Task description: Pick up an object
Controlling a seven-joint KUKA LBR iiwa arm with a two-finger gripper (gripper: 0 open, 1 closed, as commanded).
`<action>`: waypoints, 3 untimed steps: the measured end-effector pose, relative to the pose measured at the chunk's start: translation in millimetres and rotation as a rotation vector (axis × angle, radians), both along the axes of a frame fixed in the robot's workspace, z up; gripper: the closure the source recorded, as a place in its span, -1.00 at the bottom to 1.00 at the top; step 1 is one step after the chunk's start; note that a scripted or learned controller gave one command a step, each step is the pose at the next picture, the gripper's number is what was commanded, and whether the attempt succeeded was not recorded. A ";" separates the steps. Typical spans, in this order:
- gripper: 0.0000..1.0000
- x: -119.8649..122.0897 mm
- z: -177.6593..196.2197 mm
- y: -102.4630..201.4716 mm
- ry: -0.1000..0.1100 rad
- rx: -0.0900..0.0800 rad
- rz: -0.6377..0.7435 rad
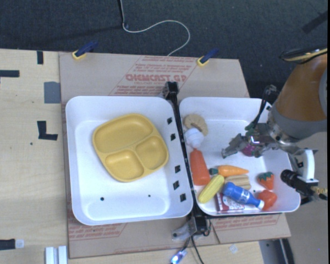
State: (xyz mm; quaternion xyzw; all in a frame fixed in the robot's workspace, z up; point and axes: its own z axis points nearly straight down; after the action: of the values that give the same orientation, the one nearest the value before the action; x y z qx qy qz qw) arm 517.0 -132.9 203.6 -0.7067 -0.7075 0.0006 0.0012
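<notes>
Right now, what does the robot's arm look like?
The arm is big and rounded, orange on top and grey lower down. Its gripper is dark grey metal with thin black cables beside it.

Two bins sit side by side on a cardboard sheet [154,76]: left bin [80,147] holds a three-compartment tray [130,146], lying toward its far side. Right bin [225,106] holds a cluster along its left and near sides: a bagel-like piece [196,122] farthest back, a bottle [198,164] just nearer along the left wall, then a carrot [231,170], a corn cob [210,188] and another bottle [242,194] at the near wall. The gripper [236,147] hangs over the right bin's middle, arm [302,100] entering from the right.
</notes>
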 end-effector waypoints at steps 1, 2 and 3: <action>1.00 0.0 9.7 0.7 0.001 0.001 0.001; 1.00 -11.8 82.9 42.7 -0.008 0.000 0.005; 1.00 2.8 112.9 104.1 -0.005 0.001 0.008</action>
State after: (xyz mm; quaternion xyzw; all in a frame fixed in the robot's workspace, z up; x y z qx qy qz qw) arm 519.7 -28.8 316.5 -0.7040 -0.7102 -0.0014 -0.0003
